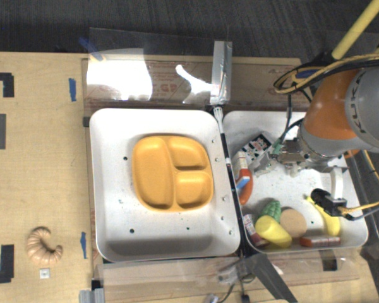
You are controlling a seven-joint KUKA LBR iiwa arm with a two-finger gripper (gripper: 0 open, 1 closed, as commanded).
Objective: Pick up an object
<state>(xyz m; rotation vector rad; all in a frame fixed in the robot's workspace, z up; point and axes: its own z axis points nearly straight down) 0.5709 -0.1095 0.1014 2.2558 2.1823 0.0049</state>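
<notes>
Wooden bench (31,169), right bin (357,235): gripper (260,158) low at the left wall, finger gap can't be told (nothing seen clamped), so still the reach step; yellow toy (271,230) and tan disc (293,222) sit nearer the camera than the fingers, next move needs realignment

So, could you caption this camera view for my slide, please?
Gripper reaches into cluttered right bin; left bin holds yellow tray.
</notes>
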